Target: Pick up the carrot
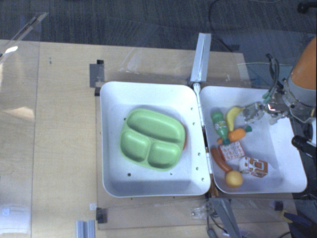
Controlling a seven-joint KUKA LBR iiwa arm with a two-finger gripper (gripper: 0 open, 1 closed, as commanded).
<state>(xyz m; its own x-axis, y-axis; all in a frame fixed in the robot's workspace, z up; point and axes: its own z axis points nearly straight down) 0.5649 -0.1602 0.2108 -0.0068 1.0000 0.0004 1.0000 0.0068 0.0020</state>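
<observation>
The carrot [237, 135] is small and orange with a green stub at its right end. It lies in the right bin [287, 148], left of the middle, just below a yellow banana [233, 116]. My gripper [251, 113] hangs over the same bin, up and to the right of the carrot and close to the banana's right end. Its fingers are open with nothing between them, and they are apart from the carrot.
Around the carrot lie a green bottle [219, 123], a red-and-white packet [232, 151], a red sausage [221, 160], a brown-and-white carton [254, 167] and a yellow lemon [234, 178]. The left bin [111, 172] holds a green divided plate [152, 139].
</observation>
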